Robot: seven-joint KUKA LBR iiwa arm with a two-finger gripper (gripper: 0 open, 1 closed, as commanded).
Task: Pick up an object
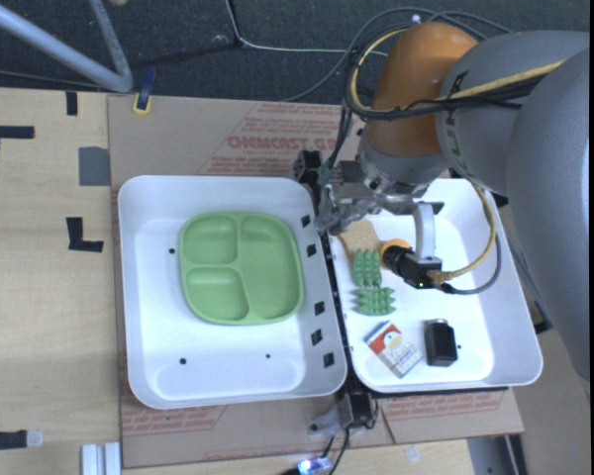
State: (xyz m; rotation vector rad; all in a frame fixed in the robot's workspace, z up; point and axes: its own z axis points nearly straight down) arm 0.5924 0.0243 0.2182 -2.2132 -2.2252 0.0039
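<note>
1. White right bin [510,359], near edge: a small printed card box [393,348] beside a black block [441,343].
2. Farther in, green studded pieces [370,283] and a tan piece [356,237] lie under the gripper [348,209].
3. Whether its jaws are spread, I cannot tell.
4. Judgement: approach step; next, descend squarely and close.
5. Left bin [139,265] holds a green tray [243,267].

The tray [243,268] was smooth matt green plastic; both bins [148,265] were glossy white plastic; the surface [30,315] looked like pale wood.

Right bin [510,359]: arm [445,117] covers top; green toys [369,283], card [393,348], black block [440,342] crowd lower half.
</note>
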